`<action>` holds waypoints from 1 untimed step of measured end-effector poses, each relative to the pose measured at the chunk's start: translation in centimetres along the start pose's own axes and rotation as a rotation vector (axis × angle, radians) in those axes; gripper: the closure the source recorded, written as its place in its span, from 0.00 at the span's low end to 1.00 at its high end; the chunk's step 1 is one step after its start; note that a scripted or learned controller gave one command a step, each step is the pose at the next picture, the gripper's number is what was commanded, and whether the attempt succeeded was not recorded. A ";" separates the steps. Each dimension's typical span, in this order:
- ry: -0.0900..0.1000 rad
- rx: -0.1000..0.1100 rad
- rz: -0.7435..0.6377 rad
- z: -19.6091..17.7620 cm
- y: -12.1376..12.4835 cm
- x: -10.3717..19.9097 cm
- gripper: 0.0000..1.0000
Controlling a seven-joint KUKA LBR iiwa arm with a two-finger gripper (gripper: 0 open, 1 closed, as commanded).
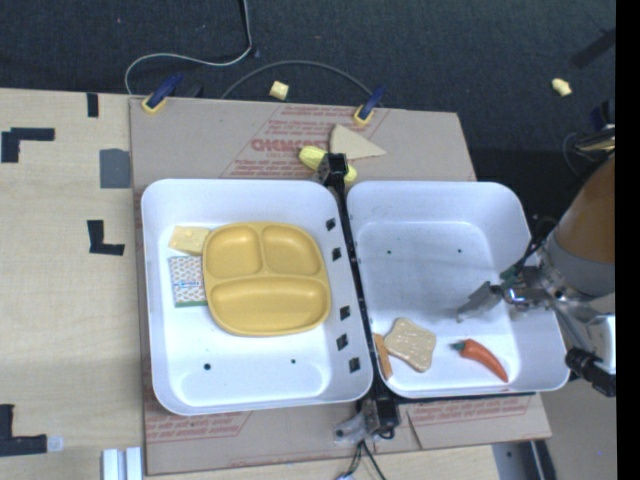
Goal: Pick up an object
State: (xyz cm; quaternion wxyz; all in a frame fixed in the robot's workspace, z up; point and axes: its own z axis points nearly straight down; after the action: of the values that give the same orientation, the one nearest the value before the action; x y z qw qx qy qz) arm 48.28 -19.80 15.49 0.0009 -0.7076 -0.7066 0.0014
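Two white bins sit side by side on a brown cardboard sheet (290, 133) on the bench; the left bin (160, 268) holds a yellow plate (268, 278) with three compartments, lying flat at the middle of the bin; a pale yellow piece (188, 239) lies at the plate's far left edge, touching it, and a small patterned packet (186, 280) lies just beside the plate on the left, nearer than the yellow piece. The right bin (430, 203) holds a slice of toast (411, 344) near its near left corner, with an orange strip (382, 356) just left of the toast, partly under it; a carrot (481, 359) lies near the near right corner, well apart from the toast, its green end pointing left. The arm (590, 223) comes in from the right over the right wall of this bin; the gripper (490, 298) hangs over the bin floor, just beyond the carrot on the far side, and points left; I cannot tell if its jaws are wide or narrow, and nothing is seen between them. Beyond the bins, on the cardboard, there is a yellow clamp (330, 163) and a tan triangle (355, 143).
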 end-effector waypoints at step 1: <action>0.003 0.000 -0.009 3.8 4.6 6.2 0.00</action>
State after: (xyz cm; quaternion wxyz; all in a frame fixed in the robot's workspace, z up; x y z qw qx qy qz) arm 52.91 -13.61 11.65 0.0018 -0.7046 -0.7096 0.0001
